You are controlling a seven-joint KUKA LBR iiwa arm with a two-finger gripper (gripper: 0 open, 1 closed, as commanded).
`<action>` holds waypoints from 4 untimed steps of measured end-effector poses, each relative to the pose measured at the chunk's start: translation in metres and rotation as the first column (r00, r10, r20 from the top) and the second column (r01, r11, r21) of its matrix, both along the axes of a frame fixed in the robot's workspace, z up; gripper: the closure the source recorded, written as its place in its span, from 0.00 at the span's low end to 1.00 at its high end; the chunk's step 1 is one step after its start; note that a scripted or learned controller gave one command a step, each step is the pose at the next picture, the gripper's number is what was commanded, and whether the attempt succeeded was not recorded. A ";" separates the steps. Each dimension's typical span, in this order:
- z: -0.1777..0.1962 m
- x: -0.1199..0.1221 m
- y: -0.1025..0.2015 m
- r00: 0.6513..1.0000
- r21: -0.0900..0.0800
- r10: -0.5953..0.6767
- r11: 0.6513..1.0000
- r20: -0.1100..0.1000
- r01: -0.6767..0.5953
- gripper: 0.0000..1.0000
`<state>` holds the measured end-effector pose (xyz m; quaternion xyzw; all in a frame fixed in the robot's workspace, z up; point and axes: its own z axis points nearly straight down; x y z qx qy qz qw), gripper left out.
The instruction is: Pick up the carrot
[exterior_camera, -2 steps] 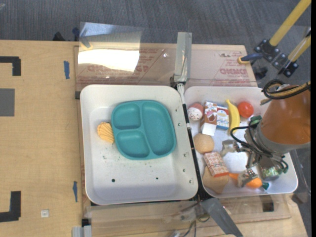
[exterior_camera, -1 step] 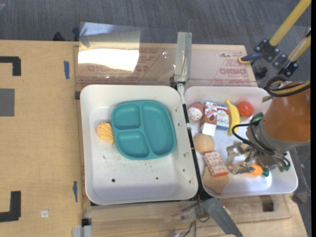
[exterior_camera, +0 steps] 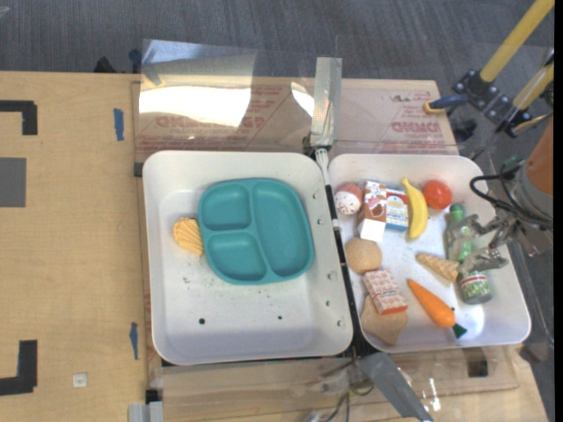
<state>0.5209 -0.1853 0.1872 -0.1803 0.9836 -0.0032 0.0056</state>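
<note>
Teal divided plastic plate [exterior_camera: 256,229] is seen in left white bin [exterior_camera: 167,323], shell-shaped yellow cookie [exterior_camera: 188,235] at its left edge. Orange toy carrot [exterior_camera: 432,304] lies in right white bin [exterior_camera: 510,319], near front. Gripper [exterior_camera: 489,246] sits at right rim; its opening cannot be told.

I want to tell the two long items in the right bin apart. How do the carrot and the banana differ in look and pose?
The carrot is orange with a green end; the banana is plain yellow. The carrot is straight and tapered; the banana is curved. The carrot lies slanted near the front edge of the right bin; the banana lies nearly along the bin's depth, near the back, beside the small carton. Both are long toy foods lying flat in that bin.
</note>
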 end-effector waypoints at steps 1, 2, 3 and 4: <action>0.124 0.031 -0.018 0.997 -0.002 0.079 0.997 0.005 -0.079 1.00; 0.118 0.029 -0.017 0.997 0.004 0.080 0.997 -0.005 -0.080 0.00; -0.041 -0.007 -0.020 0.993 0.012 0.119 0.993 -0.019 -0.119 0.00; -0.100 -0.030 0.056 0.998 0.006 0.067 0.998 -0.006 -0.067 0.00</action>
